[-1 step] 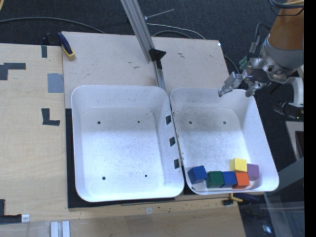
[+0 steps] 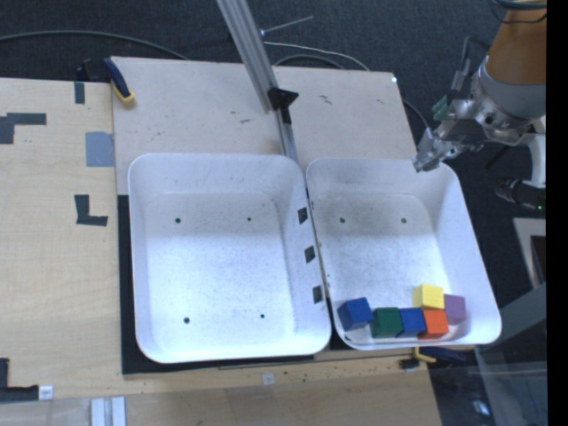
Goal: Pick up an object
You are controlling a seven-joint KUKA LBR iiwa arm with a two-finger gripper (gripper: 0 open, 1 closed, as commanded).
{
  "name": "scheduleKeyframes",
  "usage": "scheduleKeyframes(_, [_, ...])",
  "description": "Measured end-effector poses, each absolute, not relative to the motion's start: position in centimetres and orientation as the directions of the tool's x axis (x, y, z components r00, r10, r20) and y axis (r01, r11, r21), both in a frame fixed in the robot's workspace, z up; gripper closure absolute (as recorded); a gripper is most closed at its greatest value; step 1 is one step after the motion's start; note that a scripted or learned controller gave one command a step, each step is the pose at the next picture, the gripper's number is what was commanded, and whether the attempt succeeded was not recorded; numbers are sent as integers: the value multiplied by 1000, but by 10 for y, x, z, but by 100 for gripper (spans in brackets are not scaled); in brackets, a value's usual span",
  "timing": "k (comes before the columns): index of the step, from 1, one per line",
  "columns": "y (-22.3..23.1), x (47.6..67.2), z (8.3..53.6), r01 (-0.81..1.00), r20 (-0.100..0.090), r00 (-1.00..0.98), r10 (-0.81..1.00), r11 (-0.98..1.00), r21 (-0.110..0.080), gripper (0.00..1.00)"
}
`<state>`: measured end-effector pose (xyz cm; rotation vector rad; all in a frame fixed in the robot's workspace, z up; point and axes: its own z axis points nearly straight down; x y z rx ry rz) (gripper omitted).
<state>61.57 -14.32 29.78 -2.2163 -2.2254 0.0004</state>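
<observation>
Well below the end effector (image 2: 428,160), along the near wall of the right bin (image 2: 470,238), sit the blocks: blue (image 2: 355,312), green (image 2: 386,322), a second blue (image 2: 412,320), orange (image 2: 435,323), yellow (image 2: 431,295) and purple (image 2: 454,308), packed touching. They look light, stiff and smooth; I'd grip one across flat opposite faces, the blue end block being freest. How the end effector is set I cannot tell. Off to its left lies the left bin (image 2: 142,238).

arm (image 2: 519,47): orange band showing above a grey wrist housing, thin dark cables running down its side, green tint on 1 edge. end effector (image 2: 428,160) looking like grey metal, narrowing toward the tip.
</observation>
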Motion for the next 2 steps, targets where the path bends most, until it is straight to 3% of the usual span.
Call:
scheduleKeyframes(1, [-181, 572, 241, 1000, -1, 4, 1000, -4, -9, 100])
scheduleKeyframes(2, [-178, 575, 244, 1000, 0, -1, 1000, 1, -1, 0])
